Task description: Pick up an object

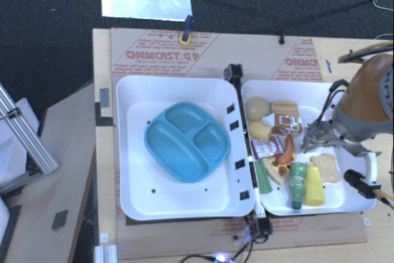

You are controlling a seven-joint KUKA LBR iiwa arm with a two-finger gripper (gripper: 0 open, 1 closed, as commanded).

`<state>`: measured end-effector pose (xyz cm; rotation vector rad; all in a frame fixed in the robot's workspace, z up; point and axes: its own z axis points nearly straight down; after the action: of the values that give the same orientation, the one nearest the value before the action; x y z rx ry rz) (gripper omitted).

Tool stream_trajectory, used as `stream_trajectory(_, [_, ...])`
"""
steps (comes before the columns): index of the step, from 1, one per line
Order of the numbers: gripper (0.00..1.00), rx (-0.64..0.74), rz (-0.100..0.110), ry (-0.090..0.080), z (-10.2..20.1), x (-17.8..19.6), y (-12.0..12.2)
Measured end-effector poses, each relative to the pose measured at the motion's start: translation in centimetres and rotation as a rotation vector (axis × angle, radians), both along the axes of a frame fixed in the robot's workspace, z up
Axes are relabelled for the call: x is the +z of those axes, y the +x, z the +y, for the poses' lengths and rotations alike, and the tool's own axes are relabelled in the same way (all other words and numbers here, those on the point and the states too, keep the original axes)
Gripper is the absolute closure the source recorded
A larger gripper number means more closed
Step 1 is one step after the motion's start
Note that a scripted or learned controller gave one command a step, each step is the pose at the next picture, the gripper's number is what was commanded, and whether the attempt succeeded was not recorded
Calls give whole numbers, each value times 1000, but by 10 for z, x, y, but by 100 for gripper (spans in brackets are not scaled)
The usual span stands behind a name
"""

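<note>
Lying nearest in the right white bin (354,203) were a green plastic bottle (297,184) and a yellow squeeze bottle (314,185), touching. Just behind, the hand (311,137) hung beside a slice of toast (325,167); whether it was open I could not tell. A clean grasp probably needed a straight descent onto one separated item.

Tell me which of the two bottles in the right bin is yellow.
The yellow bottle is the one further right, beside the toast slice; the green bottle lies on its left.
</note>
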<state>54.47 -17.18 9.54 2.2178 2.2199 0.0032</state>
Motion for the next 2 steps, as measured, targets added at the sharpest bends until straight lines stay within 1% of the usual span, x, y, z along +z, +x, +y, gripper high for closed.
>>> stream_trajectory(1, [100,3,-1,0,7,56,8])
stream_trajectory(2, [100,3,0,0,3,102,15])
